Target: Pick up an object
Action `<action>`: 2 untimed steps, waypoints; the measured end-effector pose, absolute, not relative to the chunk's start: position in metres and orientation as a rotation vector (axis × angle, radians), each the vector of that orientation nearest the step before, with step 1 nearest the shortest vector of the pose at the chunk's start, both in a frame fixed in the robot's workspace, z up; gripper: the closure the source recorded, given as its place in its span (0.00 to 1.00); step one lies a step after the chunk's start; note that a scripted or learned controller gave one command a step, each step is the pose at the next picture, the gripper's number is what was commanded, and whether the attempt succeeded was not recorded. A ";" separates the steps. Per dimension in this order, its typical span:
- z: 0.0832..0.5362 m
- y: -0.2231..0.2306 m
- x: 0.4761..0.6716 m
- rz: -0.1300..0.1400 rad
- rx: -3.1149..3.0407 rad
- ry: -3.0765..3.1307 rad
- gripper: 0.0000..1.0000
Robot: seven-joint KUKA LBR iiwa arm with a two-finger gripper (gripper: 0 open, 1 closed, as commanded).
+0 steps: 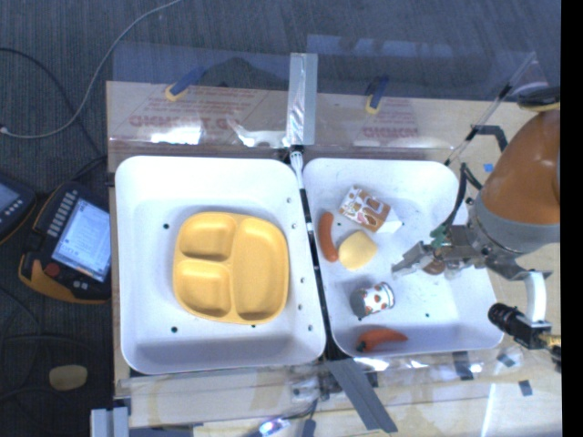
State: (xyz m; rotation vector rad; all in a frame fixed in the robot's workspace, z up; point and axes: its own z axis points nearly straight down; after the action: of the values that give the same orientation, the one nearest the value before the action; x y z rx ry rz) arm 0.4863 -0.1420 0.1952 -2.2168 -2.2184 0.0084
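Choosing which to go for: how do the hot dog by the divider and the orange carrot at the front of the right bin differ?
The hot dog lies lengthwise along the divider wall, at the bin's left side; the carrot lies crosswise near the front wall. The hot dog sits close beside a yellow lemon; the carrot lies apart, below a small can. The hot dog looks paler orange-red, the carrot a deeper one. Both are slim, elongated and lie flat in the right bin.

Two white bins sit side by side: the left bin (137,244) holds one yellow divided tray (232,266), the right bin (437,321) five small things (one sausage (327,236), one yellow lump (356,250), one printed packet (365,209), one small cup (373,299), one red-orange pepper (382,339)).
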 end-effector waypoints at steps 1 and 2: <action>0.106 -0.094 0.483 0.010 -2.453 -1.949 0.00; 0.089 -0.098 0.486 -0.004 -2.331 -2.110 0.00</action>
State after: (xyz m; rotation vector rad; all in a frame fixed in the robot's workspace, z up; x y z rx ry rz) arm 0.4863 -0.0976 0.0893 -2.3307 -2.1102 -0.0044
